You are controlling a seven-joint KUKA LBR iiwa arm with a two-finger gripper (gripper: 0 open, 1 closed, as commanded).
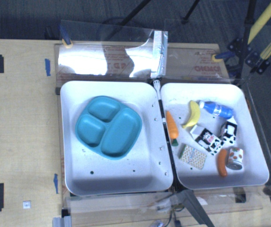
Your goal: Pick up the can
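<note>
Closest to the front edge of the scene among the loose things is the can [235,158], a small one with a pale, red-marked label. It sits in the front right corner of the right bin [254,176]. Whether it stands upright or lies tilted is hard to tell.

Touching or just beside its left side is an orange-red sausage-shaped piece [221,162], set roughly front to back. Just behind the can is a black-and-white patched toy [229,132]. A second black-and-white item with a touch of pink [206,139] sits to the left of that toy. In front of this second item, and left of the sausage shape, a flat beige speckled pad [193,156] lies at an angle.

Further back in the same bin, a banana [192,114] curves beside a blue bottle [216,109] that lies on its side near the rear wall. A carrot [172,126] lies along the bin's left wall, its green end toward the front.

Across the divider, the left bin [78,174] holds a blue divided plate [108,126] with three compartments, set toward the back half.

Both bins rest on a pale wooden worktop [22,126] marked with black corner marks and bits of blue tape. A shiny clear sheet [107,56] stands behind the left bin.
</note>
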